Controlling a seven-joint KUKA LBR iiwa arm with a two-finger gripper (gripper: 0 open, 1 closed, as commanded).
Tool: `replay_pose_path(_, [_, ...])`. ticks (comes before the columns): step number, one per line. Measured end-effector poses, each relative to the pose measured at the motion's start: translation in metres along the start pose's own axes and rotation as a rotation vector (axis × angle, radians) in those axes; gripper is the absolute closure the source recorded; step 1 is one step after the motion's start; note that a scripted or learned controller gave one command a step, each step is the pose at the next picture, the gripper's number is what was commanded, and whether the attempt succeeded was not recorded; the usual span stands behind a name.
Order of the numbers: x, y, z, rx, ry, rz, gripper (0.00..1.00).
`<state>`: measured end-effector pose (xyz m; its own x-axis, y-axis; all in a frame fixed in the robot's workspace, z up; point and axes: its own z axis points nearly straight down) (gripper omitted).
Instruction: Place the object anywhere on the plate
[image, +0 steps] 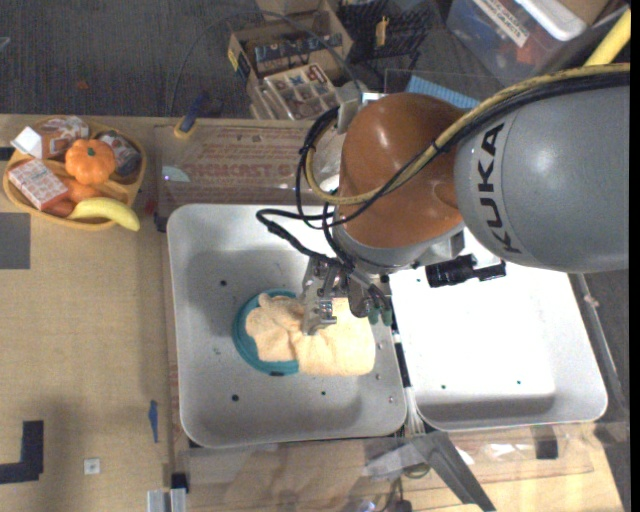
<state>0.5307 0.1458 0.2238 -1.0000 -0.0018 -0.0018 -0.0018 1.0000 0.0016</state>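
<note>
Cloth (315, 345): pale yellow, crumpled, lying in the left bin (200, 250); spread over most of the plate (245, 335), with its right part hanging past the plate's right rim onto the bin floor.
Plate: teal, round; left arc of the rim peeking out from under the cloth.
Feel, as judged: soft, limp, light; no stiffness to hold a shape; likely to drape and drag, not slide; no risk of breakage.
Where to take hold, as judged: a raised fold near the cloth's middle or on its right lobe, pinched from above; flat edges likely too thin to catch.
Tool (322, 312): directly above the cloth's upper middle, tips down at the fabric; open or closed cannot be told from this angle, nor whether any fabric is caught.
Arm (560, 170): grey, reaching across from right of the plate, with an orange-brown section over the bin's upper right corner.
Writing: "KUKA" in black letters on the grey arm casing; printing on boxes beyond the worktop (80, 330) too small to read.
Basket (70, 180): far up and left of the plate, holding toy fruit and small cartons; labels unreadable.
Right bin (500, 350): white, just right of the plate's bin.
</note>
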Motion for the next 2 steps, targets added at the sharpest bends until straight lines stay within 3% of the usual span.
replay_pose_path(1, [0.0244, 0.0462, -0.0012, 0.0, 0.001, 0.001, 1.0])
replay_pose_path(2, [0.0243, 0.0462, -0.0014, 0.0, 0.0, 0.001, 0.0])
